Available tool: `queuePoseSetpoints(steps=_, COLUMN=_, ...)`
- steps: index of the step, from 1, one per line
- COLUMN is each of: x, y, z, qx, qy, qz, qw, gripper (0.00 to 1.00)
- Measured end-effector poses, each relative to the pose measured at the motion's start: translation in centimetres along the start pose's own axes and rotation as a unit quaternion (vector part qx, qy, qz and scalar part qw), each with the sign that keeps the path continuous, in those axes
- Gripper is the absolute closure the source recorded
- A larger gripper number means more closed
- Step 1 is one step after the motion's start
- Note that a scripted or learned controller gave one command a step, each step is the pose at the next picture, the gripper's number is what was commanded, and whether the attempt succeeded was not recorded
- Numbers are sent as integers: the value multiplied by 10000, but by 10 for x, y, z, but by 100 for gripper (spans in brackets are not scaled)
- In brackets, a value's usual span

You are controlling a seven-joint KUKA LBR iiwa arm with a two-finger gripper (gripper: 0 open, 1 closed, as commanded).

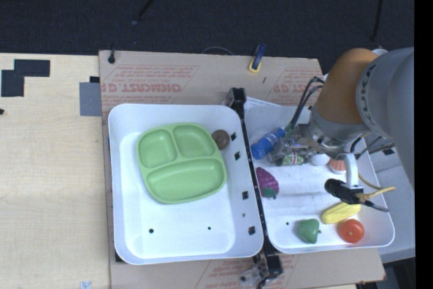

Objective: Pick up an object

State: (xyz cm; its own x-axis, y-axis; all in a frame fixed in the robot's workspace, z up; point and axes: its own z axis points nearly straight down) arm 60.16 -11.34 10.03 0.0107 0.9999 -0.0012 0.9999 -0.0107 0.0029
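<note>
Hand (pixel 292 151) hovering beside blue bottle (pixel 267 143) — can't tell finger state. Bottle looking light, stiff, slippery — pinching across its middle seems best.

Green tray (pixel 181 163) crowds left bin (pixel 128 213); front open.

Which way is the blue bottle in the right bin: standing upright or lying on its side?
Lying on its side. The blue bottle rests lengthwise on the floor of the right bin, running at a slant, just left of the gripper.

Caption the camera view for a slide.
Arm's gripper low over the right bin beside a blue bottle; green tray in the left bin.
</note>
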Motion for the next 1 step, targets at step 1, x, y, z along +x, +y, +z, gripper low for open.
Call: queuePoseSetpoints(steps=1, x=-10, y=7, z=-55, qx=4, qy=3, qz=0, qw=10000, gripper=100)
